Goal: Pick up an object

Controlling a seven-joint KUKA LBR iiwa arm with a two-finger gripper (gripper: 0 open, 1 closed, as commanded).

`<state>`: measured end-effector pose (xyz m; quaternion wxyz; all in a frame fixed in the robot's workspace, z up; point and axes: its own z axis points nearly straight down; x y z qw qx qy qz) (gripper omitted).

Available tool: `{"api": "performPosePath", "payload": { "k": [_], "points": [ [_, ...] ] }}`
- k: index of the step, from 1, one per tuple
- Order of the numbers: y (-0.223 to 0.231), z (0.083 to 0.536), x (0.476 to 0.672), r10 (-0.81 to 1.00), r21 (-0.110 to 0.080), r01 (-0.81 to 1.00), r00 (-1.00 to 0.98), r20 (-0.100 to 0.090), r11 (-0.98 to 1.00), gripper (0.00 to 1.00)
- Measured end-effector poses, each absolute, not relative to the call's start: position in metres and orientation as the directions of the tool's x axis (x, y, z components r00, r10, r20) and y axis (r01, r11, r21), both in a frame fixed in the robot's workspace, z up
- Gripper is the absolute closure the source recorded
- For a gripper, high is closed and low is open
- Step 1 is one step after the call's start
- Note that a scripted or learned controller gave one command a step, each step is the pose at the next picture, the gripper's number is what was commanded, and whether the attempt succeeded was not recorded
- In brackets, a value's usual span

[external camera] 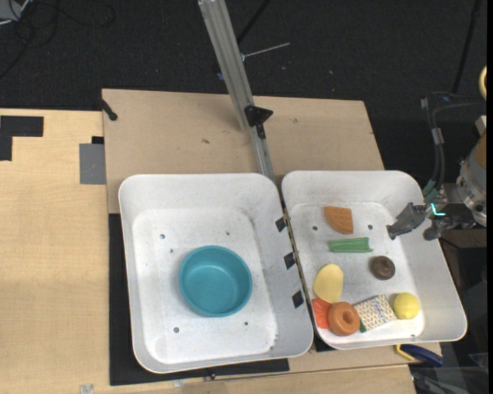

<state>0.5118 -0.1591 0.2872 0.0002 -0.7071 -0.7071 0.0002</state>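
White plastic made up both bins on the bench, the left bin (148, 212) sitting in the lower middle of the frame and the right bin (378, 185) beside it toward the lower right. At the right bin's upper right rim hung the gripper (409, 220), reaching in from the right edge of the frame on the grey arm (470, 197). Its dark fingers (404, 222) pointed left over the bin's sloping wall, and nothing was between them; from where I stood I could not tell how far apart they were.

Below and left of the gripper lay the loose pieces. An orange wedge (339, 218) sat nearest the top, with a green stick (349, 245) just under it. A small brown round piece (383, 268) lay lower down, closest to the gripper but apart from it. Further down were a yellow oval piece (329, 282), an orange ring (343, 318), a patterned block (374, 312) touching the ring, and a yellow ball (406, 305) near the lower right corner.

In the left bin stood a teal bowl (215, 281), well apart from the gripper.
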Motion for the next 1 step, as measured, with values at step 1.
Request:
{"api": "performPosePath", "payload": {
  "k": [1],
  "points": [
    [-0.1591, 0.2872, 0.5118, 1.0, -0.001, 1.0, 0.0, 0.0, 0.0, 0.0]
  ]
}}
